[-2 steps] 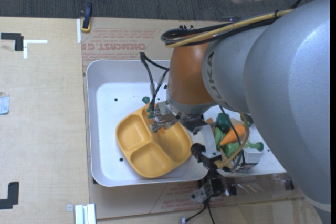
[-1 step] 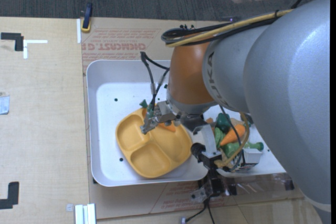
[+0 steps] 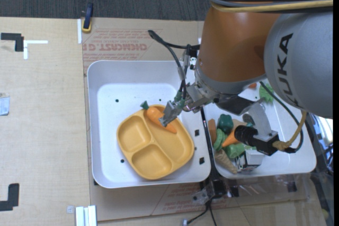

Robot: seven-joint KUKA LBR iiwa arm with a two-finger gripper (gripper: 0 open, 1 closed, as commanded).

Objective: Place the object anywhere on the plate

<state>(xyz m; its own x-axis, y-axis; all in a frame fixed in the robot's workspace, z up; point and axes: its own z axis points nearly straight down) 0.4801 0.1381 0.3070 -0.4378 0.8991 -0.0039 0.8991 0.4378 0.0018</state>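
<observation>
A yellow divided plate (image 3: 153, 148) lies in the left white bin (image 3: 106, 129). An orange toy carrot (image 3: 157, 114) with a green top rests at the plate's upper edge, over its far compartment. My gripper (image 3: 170, 115) reaches in from the right and its fingers stand around the carrot's right end, low over the plate. The big orange and grey arm hides much of the right bin.
The right bin (image 3: 286, 164) holds several toy items: a green pepper (image 3: 224, 123), an orange piece (image 3: 230, 138) and other green bits. A black cable loops above the bins. The bin divider runs just right of the plate.
</observation>
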